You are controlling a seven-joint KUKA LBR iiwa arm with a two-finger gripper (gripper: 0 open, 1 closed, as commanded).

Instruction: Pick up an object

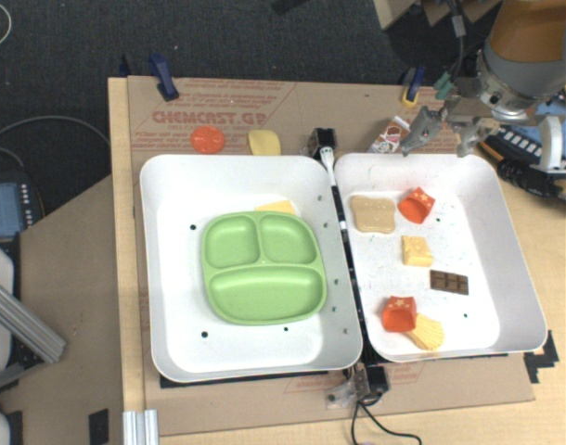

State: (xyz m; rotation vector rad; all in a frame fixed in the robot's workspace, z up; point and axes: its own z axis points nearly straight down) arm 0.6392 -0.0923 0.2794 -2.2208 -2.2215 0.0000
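Note:
My gripper (445,137) hangs over the far edge of the right bin (506,239), open, with its two fingers (420,135) spread apart and nothing between them. Below it in that bin lie a tan toast slice (373,214), a red piece (416,205), a yellow cheese cube (416,250), a brown chocolate bar (449,283), another red piece (400,313) and a yellow ridged chip (428,333). The red piece near the toast is the closest to the gripper.
The left bin (172,248) holds a green divided plate (263,267) with a yellow piece (276,208) behind it. On the cardboard beyond the bins sit an orange item (207,139), a pale yellow item (263,143) and a small packet (388,137).

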